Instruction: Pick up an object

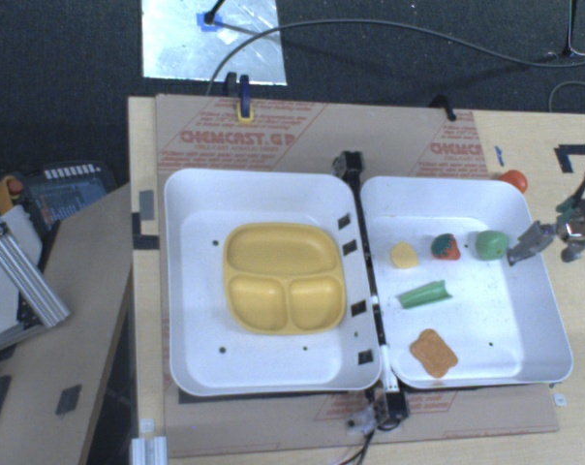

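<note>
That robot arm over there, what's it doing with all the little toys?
The arm's tool reaches in at the right edge of the right bin, close beside a green ball. It is holding nothing. Also lying in that bin are a red-and-green piece, a pale yellow piece, a green stick and an orange cookie shape. The left bin holds a yellow divided tray.

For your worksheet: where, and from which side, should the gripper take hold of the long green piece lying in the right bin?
Grip the long green piece at its middle, across its narrow width, coming down from above. It lies flat and slanted on the right bin floor, apart from its neighbours, so fingers likely fit along both long sides.
</note>
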`<action>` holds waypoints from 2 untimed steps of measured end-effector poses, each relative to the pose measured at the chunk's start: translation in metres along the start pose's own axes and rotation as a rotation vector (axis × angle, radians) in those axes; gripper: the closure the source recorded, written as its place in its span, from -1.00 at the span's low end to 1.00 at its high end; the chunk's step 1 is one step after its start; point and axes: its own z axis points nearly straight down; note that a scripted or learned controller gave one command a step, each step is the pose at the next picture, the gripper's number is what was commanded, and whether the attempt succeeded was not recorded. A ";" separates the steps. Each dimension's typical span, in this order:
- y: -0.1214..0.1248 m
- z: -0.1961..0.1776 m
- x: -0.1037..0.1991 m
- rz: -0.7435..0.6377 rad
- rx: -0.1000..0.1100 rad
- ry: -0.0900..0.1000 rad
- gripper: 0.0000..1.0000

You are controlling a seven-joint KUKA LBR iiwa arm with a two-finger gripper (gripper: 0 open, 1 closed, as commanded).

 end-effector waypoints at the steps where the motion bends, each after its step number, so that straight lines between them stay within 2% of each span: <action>1: 0.002 -0.005 0.001 -0.004 -0.009 -0.002 -1.00; 2: 0.003 0.038 -0.004 -0.001 -0.007 -0.001 -1.00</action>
